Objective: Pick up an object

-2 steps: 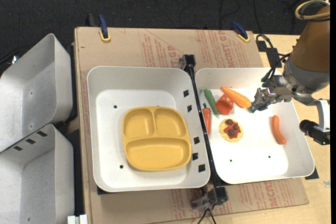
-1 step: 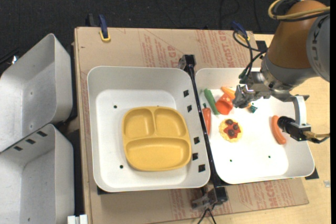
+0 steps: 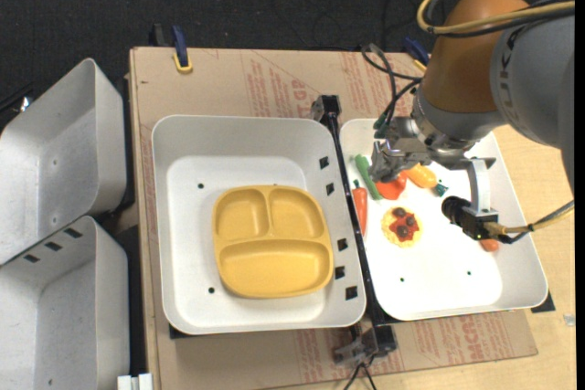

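While the gripper (image 3: 391, 167) sits low over the right bin's (image 3: 457, 288) upper-left part, its fingers are hidden under the wrist, so whether they are apart, together or clamped on anything cannot be told.

Item 1: red piece (image 3: 389, 188), right bin, directly at the gripper's 6 o'clock, touching or nearly touching it.
Item 2: yellow-orange piece (image 3: 421, 175), at 3 o'clock of the red piece, just beside it.
Item 3: green stick (image 3: 364, 169), at 9 o'clock of the gripper, near the bin's left wall.
Item 4: orange carrot-like stick (image 3: 360, 209), at 7 o'clock of the red piece, lying along the left wall.
Item 5: small round yellow disc with red and dark toppings (image 3: 403, 226), at 5 o'clock of the red piece, apart from it.
Item 6: small orange-red piece (image 3: 491, 244), at 3 o'clock of the disc, near the bin's right side.
Item 7: yellow divided plate (image 3: 271, 241), three compartments, centred in the left bin (image 3: 183, 196).
Item 8: arm (image 3: 475, 59), grey with orange band, entering from 2 o'clock.
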